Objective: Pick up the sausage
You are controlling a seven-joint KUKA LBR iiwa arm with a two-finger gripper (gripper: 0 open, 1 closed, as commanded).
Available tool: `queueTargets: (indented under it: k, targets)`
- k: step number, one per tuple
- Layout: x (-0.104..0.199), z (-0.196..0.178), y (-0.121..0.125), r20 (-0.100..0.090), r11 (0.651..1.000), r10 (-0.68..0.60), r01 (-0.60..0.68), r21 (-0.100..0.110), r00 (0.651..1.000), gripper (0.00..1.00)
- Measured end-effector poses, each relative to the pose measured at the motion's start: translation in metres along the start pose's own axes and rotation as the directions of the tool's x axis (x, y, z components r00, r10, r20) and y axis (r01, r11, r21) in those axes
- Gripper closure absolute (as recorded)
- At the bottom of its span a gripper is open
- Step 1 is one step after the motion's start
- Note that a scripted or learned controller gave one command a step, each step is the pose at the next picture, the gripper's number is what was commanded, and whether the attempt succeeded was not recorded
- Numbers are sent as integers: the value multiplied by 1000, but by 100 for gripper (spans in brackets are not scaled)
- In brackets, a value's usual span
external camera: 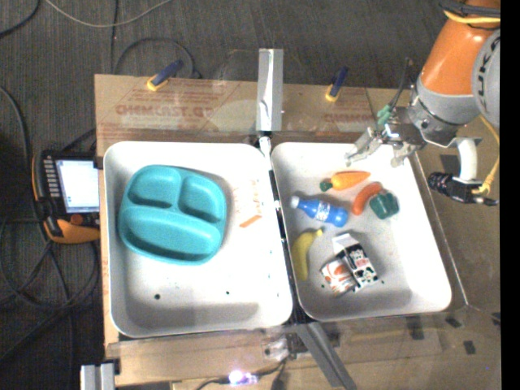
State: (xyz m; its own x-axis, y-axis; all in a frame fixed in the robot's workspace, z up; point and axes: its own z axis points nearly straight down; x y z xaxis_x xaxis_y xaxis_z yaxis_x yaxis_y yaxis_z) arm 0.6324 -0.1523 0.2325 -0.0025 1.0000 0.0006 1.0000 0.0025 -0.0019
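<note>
White bins | wooden bench | dark carpet | cables

Single fixed camera above bench, slanted downward, moderately far; both bins in frame, arm entering right.

The right bin is crowded in its upper and middle part: a carrot, the sausage and a dark green piece lie close together, the green piece touching the sausage's right end. A blue bottle lies just left of the sausage, with a banana and a small carton below. Bare floor lies along the bin's right side and lower edge. In the left bin, a teal divided plate fills the upper left; the lower half is bare.
</note>
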Motion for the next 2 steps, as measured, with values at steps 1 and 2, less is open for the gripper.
queueTargets:
  k: [1,2]
  targets:
    - [63,-76,-23,3,949,-314,314,-2,949,0]
    - [23,11,-65,2,957,-291,291,0,957,0]
